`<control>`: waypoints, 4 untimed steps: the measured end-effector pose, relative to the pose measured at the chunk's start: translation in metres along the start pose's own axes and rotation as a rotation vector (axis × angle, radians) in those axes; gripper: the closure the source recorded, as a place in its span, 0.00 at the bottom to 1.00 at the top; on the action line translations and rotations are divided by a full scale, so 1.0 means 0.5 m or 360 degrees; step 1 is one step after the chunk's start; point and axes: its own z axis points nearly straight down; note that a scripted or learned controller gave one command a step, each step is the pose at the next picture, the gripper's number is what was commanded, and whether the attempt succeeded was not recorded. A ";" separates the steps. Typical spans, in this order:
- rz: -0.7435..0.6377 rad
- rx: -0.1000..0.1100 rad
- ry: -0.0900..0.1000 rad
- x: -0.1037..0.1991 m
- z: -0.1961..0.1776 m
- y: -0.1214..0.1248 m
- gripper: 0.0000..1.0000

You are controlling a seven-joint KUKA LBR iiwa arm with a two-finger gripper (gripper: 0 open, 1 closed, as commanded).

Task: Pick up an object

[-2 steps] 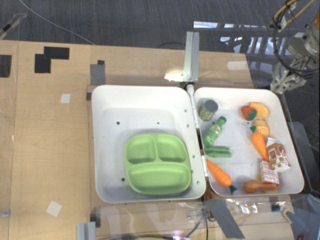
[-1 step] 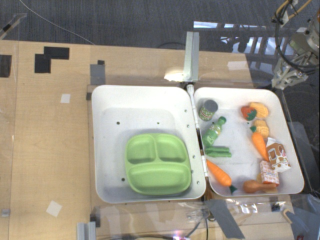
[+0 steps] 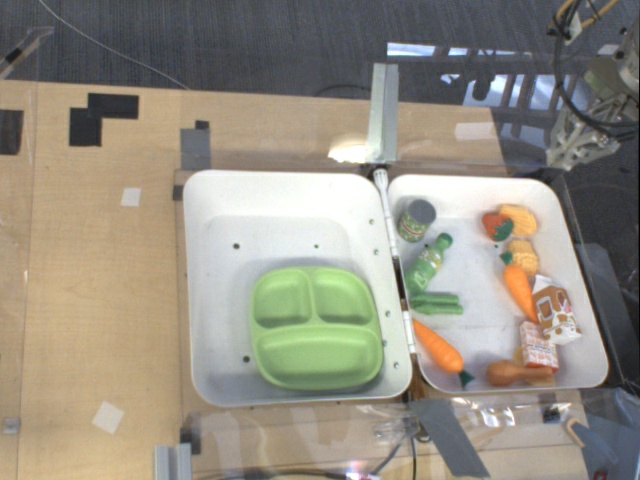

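in the camera view, two white bins are sitting side by side on the bench. taking the green divided tray [image 3: 316, 330] as the landmark: it is lying alone in the left bin [image 3: 215, 268], toward the near side. all the small things are lying to the right of it, across the shared wall, in the right bin [image 3: 475, 298].

just beyond that wall from the tray's upper right corner, a small tin can [image 3: 415, 218] is standing, with a green toy bottle [image 3: 428, 264] lying tilted just below it and a flat green piece [image 3: 436, 304] below that. level with the tray's lower right corner, an orange toy carrot [image 3: 437, 346] is lying at a slant, apart from its neighbours. farther right, a second carrot [image 3: 519, 290], cartons [image 3: 548, 320] and other toy foods are crowding together along the far wall.

the arm's gripper [image 3: 580, 146] is hanging well up and to the right of the tray, outside the right bin's far corner; i cannot tell how it is set.

the near carrot is looking like the best pick: probably light, hollow plastic, stiff but smooth and tapering, so it may be slipping out if pinched near the tip. taking it across the thick middle seems soundest.
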 end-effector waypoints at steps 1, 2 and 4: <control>0.0003 0.0014 -0.0016 -0.006 -0.029 -0.002 1.00; 0.0006 0.0028 -0.0032 -0.012 -0.058 -0.004 1.00; 0.0423 -0.0024 0.0036 0.010 -0.154 -0.002 1.00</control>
